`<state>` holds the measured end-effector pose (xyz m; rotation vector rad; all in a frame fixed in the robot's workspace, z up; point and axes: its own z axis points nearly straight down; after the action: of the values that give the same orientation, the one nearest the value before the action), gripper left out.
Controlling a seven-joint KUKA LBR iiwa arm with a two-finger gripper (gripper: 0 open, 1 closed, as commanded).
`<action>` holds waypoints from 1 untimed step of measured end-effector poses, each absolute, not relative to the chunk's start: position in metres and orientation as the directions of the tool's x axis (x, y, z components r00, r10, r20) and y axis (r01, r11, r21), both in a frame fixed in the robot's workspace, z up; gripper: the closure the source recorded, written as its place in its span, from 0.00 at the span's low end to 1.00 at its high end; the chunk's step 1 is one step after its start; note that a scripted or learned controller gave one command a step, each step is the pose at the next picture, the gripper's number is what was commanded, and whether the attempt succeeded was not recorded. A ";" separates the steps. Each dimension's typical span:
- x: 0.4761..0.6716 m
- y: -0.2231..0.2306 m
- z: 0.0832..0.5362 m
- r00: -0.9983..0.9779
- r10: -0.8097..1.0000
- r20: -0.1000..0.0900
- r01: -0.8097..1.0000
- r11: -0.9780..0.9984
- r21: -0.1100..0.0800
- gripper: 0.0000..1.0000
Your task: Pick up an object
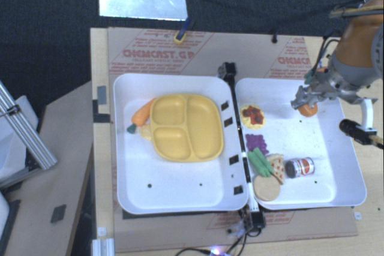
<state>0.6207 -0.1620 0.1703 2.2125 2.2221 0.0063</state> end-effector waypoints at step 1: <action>0.622 -0.162 0.224 -0.004 1.000 -0.001 1.000 0.004 0.006 1.00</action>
<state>0.6222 -0.1621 0.2242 2.2128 2.2227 0.0053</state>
